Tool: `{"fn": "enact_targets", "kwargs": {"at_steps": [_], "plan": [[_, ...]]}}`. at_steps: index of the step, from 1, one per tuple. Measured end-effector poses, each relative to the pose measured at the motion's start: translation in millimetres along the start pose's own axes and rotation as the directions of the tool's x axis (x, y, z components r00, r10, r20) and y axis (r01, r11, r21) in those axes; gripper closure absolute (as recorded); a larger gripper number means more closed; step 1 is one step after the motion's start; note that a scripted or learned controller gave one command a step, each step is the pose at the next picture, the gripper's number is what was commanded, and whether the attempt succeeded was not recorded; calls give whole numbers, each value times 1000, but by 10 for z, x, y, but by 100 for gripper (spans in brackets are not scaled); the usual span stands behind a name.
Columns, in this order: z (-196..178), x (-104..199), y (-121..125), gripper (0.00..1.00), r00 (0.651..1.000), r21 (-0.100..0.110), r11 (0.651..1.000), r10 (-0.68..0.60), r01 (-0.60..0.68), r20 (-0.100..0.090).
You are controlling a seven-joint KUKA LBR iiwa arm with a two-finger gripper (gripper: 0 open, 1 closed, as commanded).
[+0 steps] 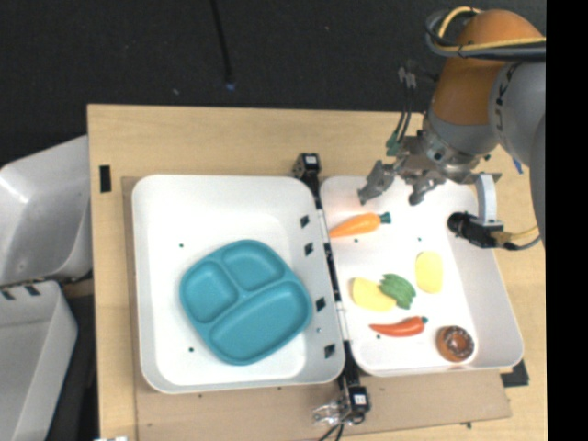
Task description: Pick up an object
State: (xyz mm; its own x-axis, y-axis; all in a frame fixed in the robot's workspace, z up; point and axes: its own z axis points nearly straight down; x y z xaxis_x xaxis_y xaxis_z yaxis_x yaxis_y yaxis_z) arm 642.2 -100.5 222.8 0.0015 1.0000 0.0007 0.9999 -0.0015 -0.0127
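Presently: end effector spread apart, holding nothing, above carrot; likely light, rigid, smooth plastic, best gripped across its thick orange middle.

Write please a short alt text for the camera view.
The gripper hangs open above the right bin, near a carrot and other toy foods. The left bin holds a blue divided plate.
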Motion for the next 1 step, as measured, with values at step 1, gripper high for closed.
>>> {"fn": "enact_targets", "kwargs": {"at_steps": [1], "plan": [[-87,2,25,0,1000,-14,1000,-2,2,0]]}}
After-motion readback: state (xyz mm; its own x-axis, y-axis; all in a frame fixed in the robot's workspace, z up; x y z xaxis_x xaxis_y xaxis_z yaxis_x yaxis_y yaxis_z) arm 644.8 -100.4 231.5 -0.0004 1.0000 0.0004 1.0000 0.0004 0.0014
